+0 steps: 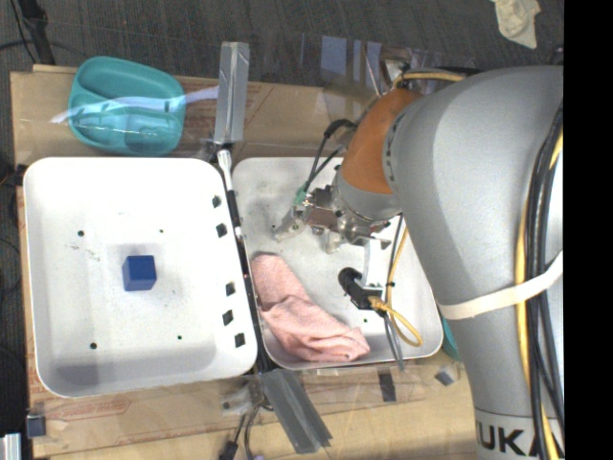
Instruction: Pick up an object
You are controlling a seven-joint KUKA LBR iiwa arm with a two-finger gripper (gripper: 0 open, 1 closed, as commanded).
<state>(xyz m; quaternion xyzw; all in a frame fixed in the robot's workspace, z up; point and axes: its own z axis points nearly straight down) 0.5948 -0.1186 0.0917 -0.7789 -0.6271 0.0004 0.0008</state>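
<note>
**Mia:** What are the robot's fingers doing?

**Dad:** The gripper [305, 220] is down inside the right bin [421, 300], near the top of it. Its metal tips are small and blurry, so I cannot tell if they are open or closed, and I see nothing between them.

**Mia:** What is close to it?

**Dad:** At about 6 o'clock from the gripper lies a pink cloth [299, 312]. It is crumpled up at the bottom of that same bin, and it looks apart from the tips.

**Mia:** And the big grey thing?

**Dad:** That is the arm [479, 190]. It comes in from 3 o'clock and has an orange band [366, 151] just behind the gripper. A yellow cable [402, 322] hangs by it.

**Mia:** What is in the other bin?

**Dad:** The left bin [48, 343] has a little blue cube [140, 272] near its middle, far away at 9 o'clock from the gripper. Past that bin, at 12 o'clock, a teal scoop [126, 103] sits on the bench
</note>
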